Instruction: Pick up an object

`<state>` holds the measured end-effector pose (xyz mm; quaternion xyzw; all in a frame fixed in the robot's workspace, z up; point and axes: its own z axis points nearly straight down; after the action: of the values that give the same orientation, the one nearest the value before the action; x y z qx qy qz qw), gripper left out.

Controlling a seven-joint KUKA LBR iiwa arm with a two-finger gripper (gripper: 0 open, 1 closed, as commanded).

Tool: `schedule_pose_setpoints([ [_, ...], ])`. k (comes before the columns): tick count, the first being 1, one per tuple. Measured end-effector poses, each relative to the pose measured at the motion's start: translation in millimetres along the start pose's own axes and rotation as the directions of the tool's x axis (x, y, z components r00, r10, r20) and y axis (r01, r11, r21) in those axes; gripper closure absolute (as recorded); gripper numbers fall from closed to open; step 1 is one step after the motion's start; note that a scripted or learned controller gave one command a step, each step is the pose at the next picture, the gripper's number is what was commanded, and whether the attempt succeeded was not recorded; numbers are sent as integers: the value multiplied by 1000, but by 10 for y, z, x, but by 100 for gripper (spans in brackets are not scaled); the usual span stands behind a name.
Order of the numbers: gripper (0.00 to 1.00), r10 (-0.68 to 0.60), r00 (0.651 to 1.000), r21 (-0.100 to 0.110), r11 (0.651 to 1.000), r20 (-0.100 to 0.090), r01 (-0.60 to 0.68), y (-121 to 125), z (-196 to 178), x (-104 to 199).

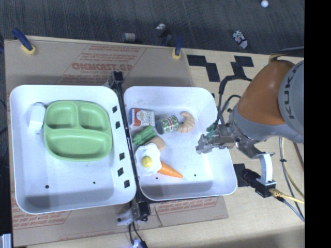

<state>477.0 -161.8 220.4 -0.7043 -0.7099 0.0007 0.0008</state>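
You've got the grey arm with the orange band (269, 99) coming in from the right, with its two-finger gripper (206, 144) over the right edge of the right-hand shallow white bin (207, 182). The fingers are too small and blurred here — you can't tell whether they're apart or together, and nothing shows between them.

Candidates to pick are all in the right bin, grouped in its left half, well apart from the gripper:
- small orange-and-white carton (141, 117) near the back-left corner
- green-labelled small bottle (169, 123) lying on its side just right of the carton
- tan croissant-shaped pastry toy (187, 121) touching the bottle's right end — it's the item nearest the gripper
- green leafy vegetable toy (143, 136) against the left edge
- white fried-egg toy with yellow yolk (148, 158) below it
- orange carrot toy (169, 171) just beside the egg, tip pointing right, toward the front edge

The left-hand white bin (62, 195) carries a light green three-compartment plastic tray (78, 128) in its back half, with a small white block (35, 117) touching the tray's left side.
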Motion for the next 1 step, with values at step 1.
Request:
schedule_pose_setpoints([
  [1,100,2,1000,-5,1000,2,-2,5,-304,-47],
])
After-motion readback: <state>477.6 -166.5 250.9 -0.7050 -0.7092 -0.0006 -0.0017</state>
